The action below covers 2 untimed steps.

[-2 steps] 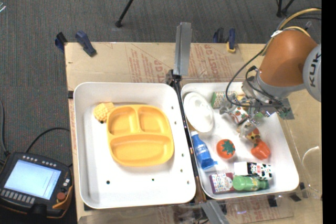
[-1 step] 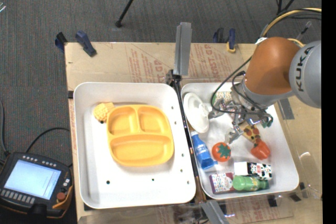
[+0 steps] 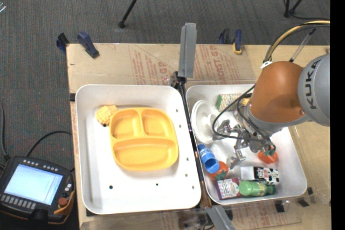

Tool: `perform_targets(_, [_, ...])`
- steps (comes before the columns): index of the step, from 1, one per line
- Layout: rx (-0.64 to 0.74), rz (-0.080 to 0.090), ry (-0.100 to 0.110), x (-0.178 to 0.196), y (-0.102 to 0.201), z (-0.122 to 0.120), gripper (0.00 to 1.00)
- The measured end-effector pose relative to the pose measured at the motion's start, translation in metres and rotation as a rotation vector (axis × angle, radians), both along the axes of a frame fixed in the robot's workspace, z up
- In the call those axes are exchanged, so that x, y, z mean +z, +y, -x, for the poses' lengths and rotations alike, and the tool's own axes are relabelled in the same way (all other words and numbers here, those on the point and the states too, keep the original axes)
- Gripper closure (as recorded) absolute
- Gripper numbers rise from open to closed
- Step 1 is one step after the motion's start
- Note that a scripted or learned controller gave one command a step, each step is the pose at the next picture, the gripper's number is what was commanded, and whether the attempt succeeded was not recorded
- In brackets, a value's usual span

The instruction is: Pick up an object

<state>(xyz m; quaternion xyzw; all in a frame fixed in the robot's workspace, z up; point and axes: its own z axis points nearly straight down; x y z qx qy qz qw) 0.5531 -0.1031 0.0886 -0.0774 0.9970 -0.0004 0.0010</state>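
On the worktop [image 3: 135, 62], the left bin [image 3: 91, 180] is holding a yellow divided tray [image 3: 143, 138] lying flat, with a small yellow corn toy [image 3: 105, 113] touching its upper left corner. The right bin [image 3: 295, 169] is carrying a white bowl [image 3: 202, 118] tilted against its left wall, a green-printed carton [image 3: 228, 99] near the back, a blue bottle [image 3: 207, 158] lying beside an orange piece [image 3: 220, 169], a purple pouch [image 3: 227, 188], a green bottle [image 3: 256, 188], a black-and-white carton [image 3: 260, 173] and an orange-red toy [image 3: 268, 156]. The claw [image 3: 243, 149] is hanging over the right bin's middle, just left of the orange-red toy, and I cannot tell how it is set.
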Motion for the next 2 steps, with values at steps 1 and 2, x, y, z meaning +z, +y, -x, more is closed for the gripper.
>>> perform_targets(1, [0.121, 0.009, 0.012, 0.000, 0.000, -0.068, 0.00])
perform_targets(2, [0.309, -0.002, 0.001, -0.001, -0.069, -0.034, 0.00])
